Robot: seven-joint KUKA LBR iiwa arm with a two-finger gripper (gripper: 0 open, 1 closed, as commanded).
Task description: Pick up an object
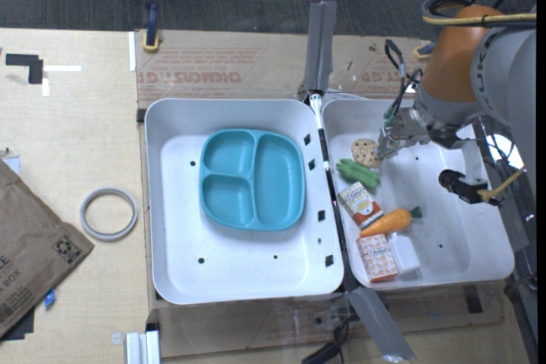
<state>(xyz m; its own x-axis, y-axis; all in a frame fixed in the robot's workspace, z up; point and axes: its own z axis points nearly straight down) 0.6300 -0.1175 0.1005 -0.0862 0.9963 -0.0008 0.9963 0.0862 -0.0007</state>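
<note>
- Arm (465,55) reaches in from the right over the right bin (461,264); orange band above the wrist; gripper (386,142) low at the bin's upper left, just beside the cookie (365,152).
- Fingers — too small and dark to judge how far apart; cannot tell whether they grip anything.
- Right bin's left side, top to bottom: cookie; green pea pod (358,174) just below it; small carton (356,203); carrot (388,222) lying across; red-and-white box (376,258) beside a white block (405,256).
- Left bin (171,260) holds a teal divided plate (253,179) — lying flat, near centre.
- Bench left of the bins: tape roll (108,212); brown cardboard box (30,247) at the edge.
</note>
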